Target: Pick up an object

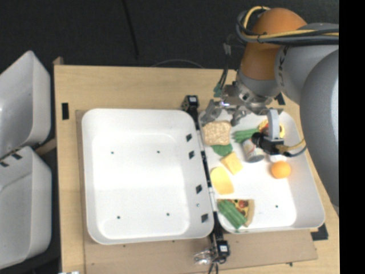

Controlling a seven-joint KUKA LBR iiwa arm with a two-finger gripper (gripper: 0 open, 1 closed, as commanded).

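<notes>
the arm comes in from the right and its end effector [223, 112] hangs over the far corner of the right bin [296, 210], right above a tan, grainy block [217, 133] that looks like a rice cake or cracker. whether it's clenched or released i cannot tell; the wrist hides that.

the block lies in the right bin against the divider, with a green leafy piece [223, 150] touching its near edge and two yellow wedges [227, 173] just below. it's roughly square, so its long axis is weak, perhaps slightly across the bin; it lies flat, broad face up.

to do this well, i'd say come straight down centred on the block and close across its narrower sides, keeping off the bin wall and the green piece. the orange ball [280, 170] sits well apart.
</notes>
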